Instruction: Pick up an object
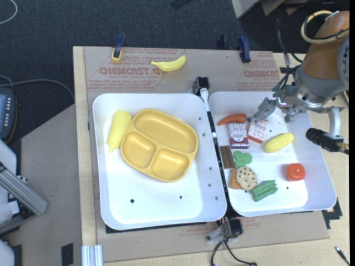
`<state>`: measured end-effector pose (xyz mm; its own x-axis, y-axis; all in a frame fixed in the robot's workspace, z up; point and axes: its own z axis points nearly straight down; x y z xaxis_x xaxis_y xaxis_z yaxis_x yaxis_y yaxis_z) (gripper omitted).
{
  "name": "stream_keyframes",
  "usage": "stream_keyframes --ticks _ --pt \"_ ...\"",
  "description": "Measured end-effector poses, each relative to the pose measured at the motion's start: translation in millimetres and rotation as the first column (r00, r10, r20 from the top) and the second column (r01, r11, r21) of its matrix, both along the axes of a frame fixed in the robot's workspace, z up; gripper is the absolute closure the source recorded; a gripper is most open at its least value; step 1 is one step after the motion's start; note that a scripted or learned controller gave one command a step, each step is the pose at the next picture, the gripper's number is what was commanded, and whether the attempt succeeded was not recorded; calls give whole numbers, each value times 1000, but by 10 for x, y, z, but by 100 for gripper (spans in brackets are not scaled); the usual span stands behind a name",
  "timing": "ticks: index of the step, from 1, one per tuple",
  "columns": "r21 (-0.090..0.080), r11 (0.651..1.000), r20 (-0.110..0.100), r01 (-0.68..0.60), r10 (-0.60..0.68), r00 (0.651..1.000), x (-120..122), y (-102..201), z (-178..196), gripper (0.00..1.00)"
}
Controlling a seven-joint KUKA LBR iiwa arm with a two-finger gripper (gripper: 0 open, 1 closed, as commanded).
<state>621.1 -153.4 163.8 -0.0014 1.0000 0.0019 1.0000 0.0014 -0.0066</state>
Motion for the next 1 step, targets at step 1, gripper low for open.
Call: stream_keyframes --ticks 1 --pt "0 1000 0 1 -1 1000 13 -13 -435 0"
